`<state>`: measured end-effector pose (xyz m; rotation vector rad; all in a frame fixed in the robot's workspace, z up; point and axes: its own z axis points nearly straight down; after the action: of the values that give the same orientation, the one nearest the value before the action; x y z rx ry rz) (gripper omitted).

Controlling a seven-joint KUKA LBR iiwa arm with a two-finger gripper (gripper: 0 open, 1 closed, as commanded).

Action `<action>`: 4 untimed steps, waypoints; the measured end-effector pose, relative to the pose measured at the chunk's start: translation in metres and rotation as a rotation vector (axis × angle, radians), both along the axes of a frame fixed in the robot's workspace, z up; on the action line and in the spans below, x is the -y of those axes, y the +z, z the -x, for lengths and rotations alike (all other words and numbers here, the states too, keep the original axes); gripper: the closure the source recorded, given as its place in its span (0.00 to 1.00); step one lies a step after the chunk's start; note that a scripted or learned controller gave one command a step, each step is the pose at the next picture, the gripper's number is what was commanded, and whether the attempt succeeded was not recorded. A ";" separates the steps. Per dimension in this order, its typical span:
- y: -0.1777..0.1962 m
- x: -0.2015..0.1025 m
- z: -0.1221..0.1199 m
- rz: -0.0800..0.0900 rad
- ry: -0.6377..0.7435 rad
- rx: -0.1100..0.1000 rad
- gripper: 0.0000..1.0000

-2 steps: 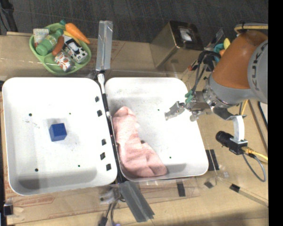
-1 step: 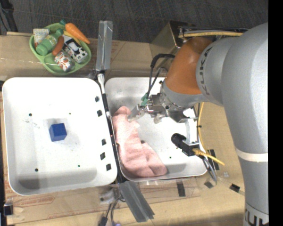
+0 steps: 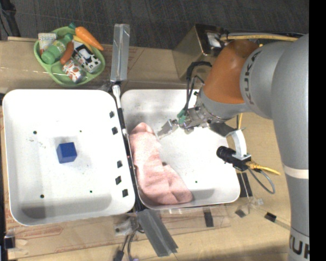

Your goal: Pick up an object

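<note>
The pink cloth (image 3: 155, 167) lies crumpled along the left side of the right bin (image 3: 217, 192), against the wall shared with the left bin (image 3: 22, 145). You should expect it to be soft, light and limp: it will sag and drape, so pinch a raised fold, such as the bunched upper end, rather than a flat area. The blue cube (image 3: 67, 151) in the left bin looks stiff and small, an easier alternative.

The claw (image 3: 171, 126) hangs just above the cloth's upper end, near it. Its fingers appear parted with nothing between them; whether a tip touches the fabric, you cannot tell.
</note>
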<state>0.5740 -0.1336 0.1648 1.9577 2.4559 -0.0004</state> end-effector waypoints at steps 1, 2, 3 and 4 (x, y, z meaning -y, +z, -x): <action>-0.054 -0.010 0.012 -0.001 0.009 -0.006 0.00; -0.072 0.028 0.030 -0.003 -0.218 -0.004 0.00; -0.072 -0.042 -0.019 -0.001 -0.133 0.000 0.00; -0.063 -0.043 -0.018 -0.002 -0.128 -0.004 1.00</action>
<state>0.5925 -0.0902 0.1021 2.1132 2.3286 -0.0023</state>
